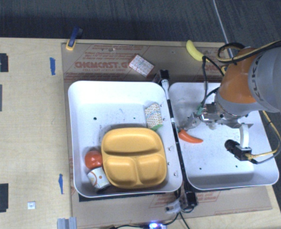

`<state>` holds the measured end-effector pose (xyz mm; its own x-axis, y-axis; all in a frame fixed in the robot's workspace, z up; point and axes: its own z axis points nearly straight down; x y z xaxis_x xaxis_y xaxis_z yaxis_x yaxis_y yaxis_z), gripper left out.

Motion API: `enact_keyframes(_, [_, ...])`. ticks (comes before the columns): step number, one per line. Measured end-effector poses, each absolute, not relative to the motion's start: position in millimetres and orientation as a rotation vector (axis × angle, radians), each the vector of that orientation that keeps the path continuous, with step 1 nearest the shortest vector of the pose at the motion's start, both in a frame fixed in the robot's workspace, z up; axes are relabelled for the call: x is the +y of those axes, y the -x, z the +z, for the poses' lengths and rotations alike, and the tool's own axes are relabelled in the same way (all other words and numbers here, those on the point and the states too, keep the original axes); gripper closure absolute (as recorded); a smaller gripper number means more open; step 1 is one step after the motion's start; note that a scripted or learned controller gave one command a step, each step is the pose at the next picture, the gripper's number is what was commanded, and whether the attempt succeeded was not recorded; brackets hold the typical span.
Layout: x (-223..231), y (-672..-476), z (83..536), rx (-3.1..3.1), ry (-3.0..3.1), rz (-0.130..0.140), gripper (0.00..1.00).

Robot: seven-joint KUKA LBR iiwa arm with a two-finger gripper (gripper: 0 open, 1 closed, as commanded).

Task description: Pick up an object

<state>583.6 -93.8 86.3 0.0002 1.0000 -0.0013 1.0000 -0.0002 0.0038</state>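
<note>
Hovering my gripper [196,120] just above the orange carrot [190,137]; grip state I cannot tell; next I descend.

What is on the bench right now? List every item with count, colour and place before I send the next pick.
Shallow plastic bins: 2, white, side by side.
Compartment tray: 1, yellow, left bin, front.
Round ball: 1, orange-red, left of the tray.
Small cup: 1, white and orange, left bin, front corner.
Patterned packet: 1, pale, left bin, right wall.
Toy carrot: 1, orange, right bin, left side.
Banana: 1, yellow, behind right bin.
Paper card: 1, pinkish, behind left bin.
Gripper: 1, grey, above the carrot.
</note>
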Motion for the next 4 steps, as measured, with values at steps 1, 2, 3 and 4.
enact_keyframes(1, [-95, -606.8, 86, 2.220, -2.220, 0.002, 0.00])
enact_keyframes(2, [-96, -570.0, 86, 2.220, -2.221, 0.002, 0.00])
enact_keyframes(3, [-92, -547.8, 86, 2.220, -2.220, 0.003, 0.00])
enact_keyframes(4, [-99, -497.0, 86, 2.218, -2.219, 0.004, 0.00])
